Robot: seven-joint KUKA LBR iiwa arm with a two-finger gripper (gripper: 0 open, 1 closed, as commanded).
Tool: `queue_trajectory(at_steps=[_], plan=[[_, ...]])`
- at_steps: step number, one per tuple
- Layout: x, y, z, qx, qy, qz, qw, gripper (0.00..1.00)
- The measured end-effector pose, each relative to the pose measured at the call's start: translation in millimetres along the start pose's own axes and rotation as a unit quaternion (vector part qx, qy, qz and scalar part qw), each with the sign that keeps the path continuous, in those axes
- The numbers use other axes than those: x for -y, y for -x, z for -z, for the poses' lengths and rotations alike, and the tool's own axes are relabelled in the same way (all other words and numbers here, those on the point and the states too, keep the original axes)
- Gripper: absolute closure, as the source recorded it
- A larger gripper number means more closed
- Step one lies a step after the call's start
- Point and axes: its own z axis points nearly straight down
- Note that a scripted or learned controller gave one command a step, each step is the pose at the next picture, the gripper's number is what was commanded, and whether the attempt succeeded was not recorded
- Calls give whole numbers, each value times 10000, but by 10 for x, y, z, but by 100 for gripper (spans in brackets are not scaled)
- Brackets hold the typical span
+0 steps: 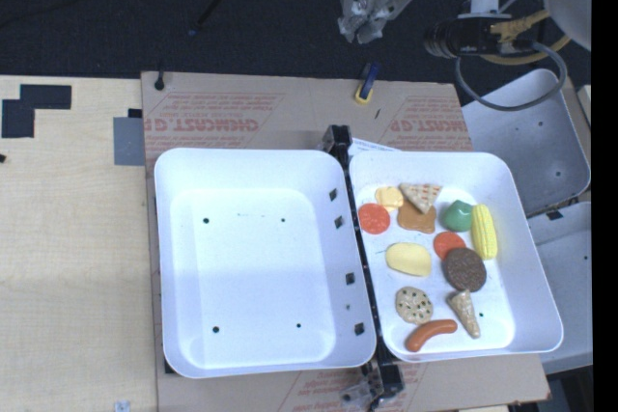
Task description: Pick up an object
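Observation:
The right bin [526,236] holds several toy foods: a red tomato slice [374,219], a pizza wedge [421,196], a green pepper [458,215], a corn cob [484,231], a yellow potato [408,258], a dark burger patty [464,269], a cookie [413,305], a sausage [431,334] and a cone [465,313]. My gripper [365,26] hangs high at the top of the view, far behind the bins, above the dark floor. Nothing shows between its fingers.
The left bin [183,207] lies beside the right one, joined by a black clamp strip [350,246]. Both rest on a cardboard sheet [241,111]. A small blue and yellow object [366,84] lies on the cardboard's far edge. A grey metal plate [526,130] is at right.

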Motion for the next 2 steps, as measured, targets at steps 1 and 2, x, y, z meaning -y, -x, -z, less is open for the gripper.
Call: queue_trajectory(at_steps=[1,2], plan=[[3,-3,-113,21,-92,1,10000,0],[-3,-648,164,9,-75,9,10000,0]])
